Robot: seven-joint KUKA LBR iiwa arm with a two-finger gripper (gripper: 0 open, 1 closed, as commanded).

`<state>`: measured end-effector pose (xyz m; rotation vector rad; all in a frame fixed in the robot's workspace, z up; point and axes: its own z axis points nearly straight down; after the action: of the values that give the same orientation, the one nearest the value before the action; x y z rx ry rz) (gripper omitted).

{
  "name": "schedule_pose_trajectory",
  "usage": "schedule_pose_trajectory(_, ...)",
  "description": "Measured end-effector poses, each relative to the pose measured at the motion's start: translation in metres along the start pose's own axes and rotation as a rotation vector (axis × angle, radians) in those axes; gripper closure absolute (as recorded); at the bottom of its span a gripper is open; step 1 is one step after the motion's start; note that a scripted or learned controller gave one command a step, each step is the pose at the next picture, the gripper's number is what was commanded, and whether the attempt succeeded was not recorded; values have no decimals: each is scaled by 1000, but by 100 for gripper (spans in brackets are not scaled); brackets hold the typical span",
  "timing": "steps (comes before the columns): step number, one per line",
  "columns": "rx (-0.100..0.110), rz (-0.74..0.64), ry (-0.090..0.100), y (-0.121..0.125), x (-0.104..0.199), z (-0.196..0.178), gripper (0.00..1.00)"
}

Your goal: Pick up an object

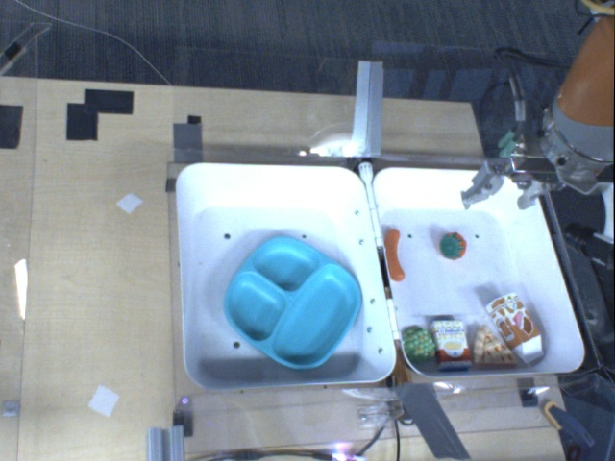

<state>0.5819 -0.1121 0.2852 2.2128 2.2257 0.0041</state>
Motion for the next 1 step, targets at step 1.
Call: schedule_pose_trajectory(1, 3, 120, 0, -7, -38, 141, 0)
